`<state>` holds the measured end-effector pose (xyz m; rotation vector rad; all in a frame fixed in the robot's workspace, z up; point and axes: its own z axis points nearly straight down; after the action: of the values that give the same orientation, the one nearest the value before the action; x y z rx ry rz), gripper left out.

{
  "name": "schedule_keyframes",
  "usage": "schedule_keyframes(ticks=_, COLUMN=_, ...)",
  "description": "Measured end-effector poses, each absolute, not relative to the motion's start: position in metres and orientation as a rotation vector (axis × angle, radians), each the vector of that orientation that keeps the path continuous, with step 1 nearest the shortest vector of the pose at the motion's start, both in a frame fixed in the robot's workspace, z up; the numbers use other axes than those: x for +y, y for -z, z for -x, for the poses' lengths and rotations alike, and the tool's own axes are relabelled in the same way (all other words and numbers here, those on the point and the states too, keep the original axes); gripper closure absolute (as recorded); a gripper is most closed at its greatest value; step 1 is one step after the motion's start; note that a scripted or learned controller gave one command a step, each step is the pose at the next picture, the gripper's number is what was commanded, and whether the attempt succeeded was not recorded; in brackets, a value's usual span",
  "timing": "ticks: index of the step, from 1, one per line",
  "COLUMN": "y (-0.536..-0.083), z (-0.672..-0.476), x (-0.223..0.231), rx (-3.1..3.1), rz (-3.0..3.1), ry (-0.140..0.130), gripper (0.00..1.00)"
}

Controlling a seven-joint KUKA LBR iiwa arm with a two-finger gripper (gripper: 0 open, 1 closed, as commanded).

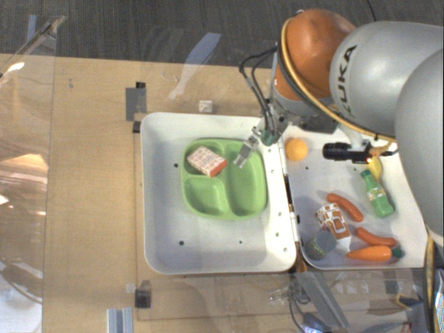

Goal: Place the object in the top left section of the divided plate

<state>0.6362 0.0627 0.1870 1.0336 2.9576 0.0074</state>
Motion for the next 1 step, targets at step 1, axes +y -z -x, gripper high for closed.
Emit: schedule_keyframes(ticks=1, y=-0.1864, z=-0.5800, x=-0.0173, rx=3.056, rz=-0.691, ry=-0.004, gripper=0.00)
